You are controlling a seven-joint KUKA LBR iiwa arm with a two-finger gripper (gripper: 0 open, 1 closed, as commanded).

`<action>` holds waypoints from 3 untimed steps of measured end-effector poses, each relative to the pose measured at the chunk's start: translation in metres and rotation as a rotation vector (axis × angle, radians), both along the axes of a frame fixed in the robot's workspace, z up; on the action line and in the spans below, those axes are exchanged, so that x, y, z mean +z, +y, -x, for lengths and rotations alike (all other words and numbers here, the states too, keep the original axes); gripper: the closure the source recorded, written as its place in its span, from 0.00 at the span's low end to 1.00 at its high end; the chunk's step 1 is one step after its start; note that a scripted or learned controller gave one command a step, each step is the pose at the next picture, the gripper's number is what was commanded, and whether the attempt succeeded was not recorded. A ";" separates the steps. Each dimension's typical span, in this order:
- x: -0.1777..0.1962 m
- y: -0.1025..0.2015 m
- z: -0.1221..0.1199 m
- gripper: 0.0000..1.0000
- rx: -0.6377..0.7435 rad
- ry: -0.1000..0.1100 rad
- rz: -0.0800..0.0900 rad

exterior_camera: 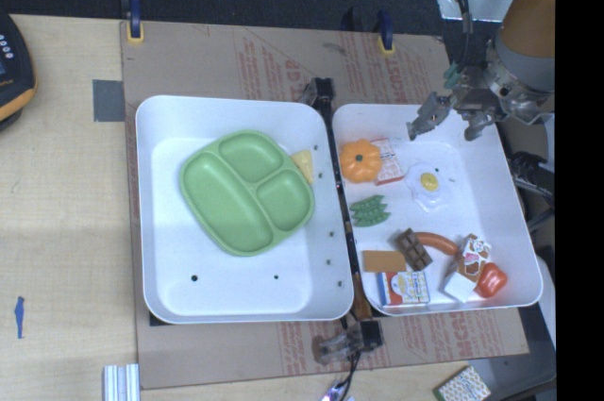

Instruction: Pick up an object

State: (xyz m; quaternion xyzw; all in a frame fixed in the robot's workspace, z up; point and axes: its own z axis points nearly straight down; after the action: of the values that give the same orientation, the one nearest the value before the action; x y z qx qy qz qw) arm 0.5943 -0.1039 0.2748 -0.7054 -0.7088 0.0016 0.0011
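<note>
The counter [66, 201] carried two white bins. My end effector [447, 118] hung over the right bin's [514, 201] far edge, fingers spread wide, grasping nothing. The egg [429, 182] lay just below it, the pumpkin [360, 160] to its left.

1. Even overhead light; scene moderately bright.
2. White left bin [236, 295] slightly overexposed, with a soft shadow along its near inner wall.
3. Dark backdrop underexposed, detail lost.
4. Overall softness; small items' labels unreadable.

2 blue clamps [135, 17], grey tape [109, 100]
</note>
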 end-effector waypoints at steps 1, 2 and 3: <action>-0.117 -0.014 0.054 0.00 0.000 0.004 -0.001; -0.181 -0.020 0.108 0.00 0.001 -0.013 0.006; -0.166 -0.022 0.104 1.00 0.003 -0.019 0.007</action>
State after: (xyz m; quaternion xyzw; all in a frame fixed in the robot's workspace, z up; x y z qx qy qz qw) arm 0.4899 -0.1261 0.1087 -0.7043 -0.7099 -0.0028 -0.0079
